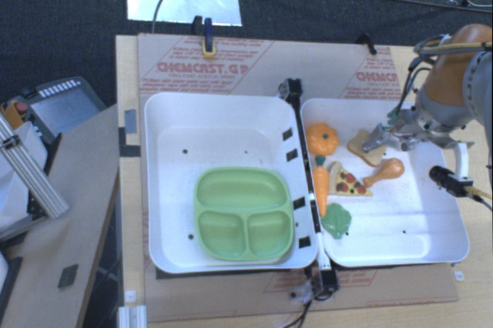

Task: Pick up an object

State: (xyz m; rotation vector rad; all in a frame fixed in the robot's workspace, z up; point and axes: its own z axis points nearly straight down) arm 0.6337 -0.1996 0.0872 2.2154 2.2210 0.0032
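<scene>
Cardboard covers the surface (231, 61) under two bins; the jaws (379, 140) hover at a bread slice (363, 147) beside the pumpkin (322, 139); whether they are apart, I cannot tell.

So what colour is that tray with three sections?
Light green. The tray shows in the camera view, in the left bin.

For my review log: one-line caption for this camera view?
Gripper at bread slice in right bin among toy foods; green divided plate in left bin.
</scene>
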